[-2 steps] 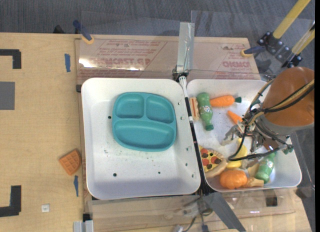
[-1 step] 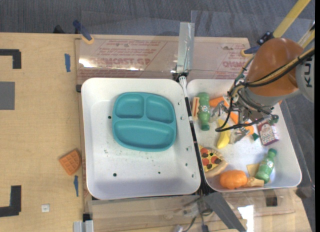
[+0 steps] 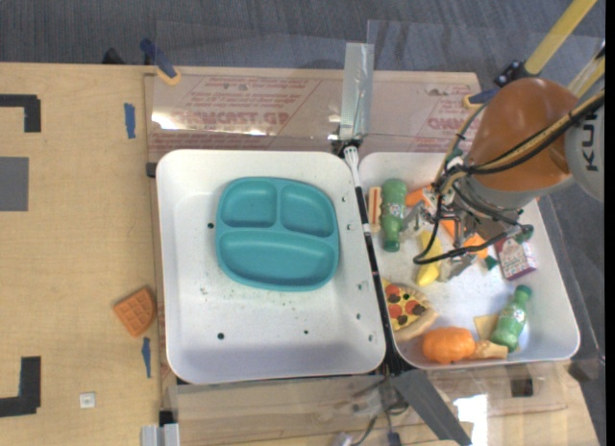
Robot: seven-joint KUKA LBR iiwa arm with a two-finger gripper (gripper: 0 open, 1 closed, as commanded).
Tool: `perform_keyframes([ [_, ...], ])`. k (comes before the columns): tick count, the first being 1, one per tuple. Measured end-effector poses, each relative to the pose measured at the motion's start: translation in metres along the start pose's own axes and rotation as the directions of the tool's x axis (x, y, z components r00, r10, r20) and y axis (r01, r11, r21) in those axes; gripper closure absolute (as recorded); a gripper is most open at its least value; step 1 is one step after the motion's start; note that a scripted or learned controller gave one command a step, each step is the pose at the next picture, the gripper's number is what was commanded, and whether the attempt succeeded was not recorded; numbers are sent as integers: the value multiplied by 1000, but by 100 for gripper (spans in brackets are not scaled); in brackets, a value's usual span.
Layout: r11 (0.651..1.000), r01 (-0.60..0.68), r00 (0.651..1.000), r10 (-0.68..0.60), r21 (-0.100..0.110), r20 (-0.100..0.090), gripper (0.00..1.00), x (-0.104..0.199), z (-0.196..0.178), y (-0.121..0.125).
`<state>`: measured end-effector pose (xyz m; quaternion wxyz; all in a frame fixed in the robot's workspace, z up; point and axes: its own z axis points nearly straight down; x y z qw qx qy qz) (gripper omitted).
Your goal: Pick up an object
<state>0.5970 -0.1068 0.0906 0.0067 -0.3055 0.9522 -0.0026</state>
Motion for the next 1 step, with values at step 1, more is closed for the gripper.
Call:
perform_keyframes([
  [1, 1000, -5, 1000, 5, -2, 2, 0, 19, 0, 3],
])
